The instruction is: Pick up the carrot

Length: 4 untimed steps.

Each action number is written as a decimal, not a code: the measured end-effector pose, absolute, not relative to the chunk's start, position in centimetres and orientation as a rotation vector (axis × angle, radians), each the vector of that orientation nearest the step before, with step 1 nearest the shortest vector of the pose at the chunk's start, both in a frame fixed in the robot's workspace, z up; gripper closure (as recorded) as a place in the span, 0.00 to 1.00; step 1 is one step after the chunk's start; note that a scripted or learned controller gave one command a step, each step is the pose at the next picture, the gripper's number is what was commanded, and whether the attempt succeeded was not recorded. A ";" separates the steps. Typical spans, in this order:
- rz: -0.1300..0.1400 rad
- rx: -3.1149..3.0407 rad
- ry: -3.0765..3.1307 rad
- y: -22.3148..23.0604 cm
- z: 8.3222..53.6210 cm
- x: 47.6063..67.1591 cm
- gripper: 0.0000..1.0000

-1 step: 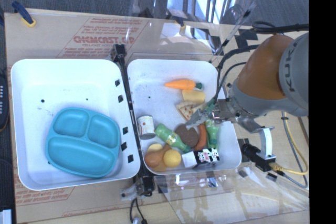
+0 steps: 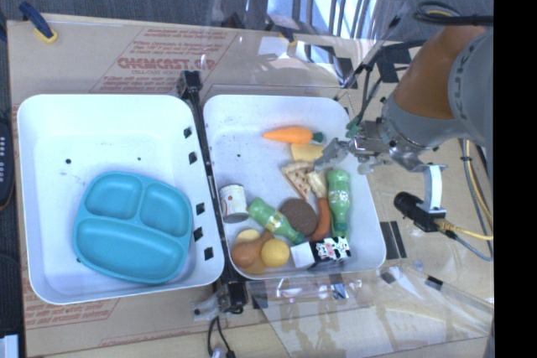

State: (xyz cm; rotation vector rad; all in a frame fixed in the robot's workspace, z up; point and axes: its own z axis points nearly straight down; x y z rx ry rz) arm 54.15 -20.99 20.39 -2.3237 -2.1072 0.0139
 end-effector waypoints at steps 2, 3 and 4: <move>0.019 -2.442 -1.961 -19.9 9.4 62.8 0.00; 0.024 -2.576 -1.778 -20.1 9.2 65.5 0.00; 0.025 -2.563 -1.790 -19.9 10.3 65.6 1.00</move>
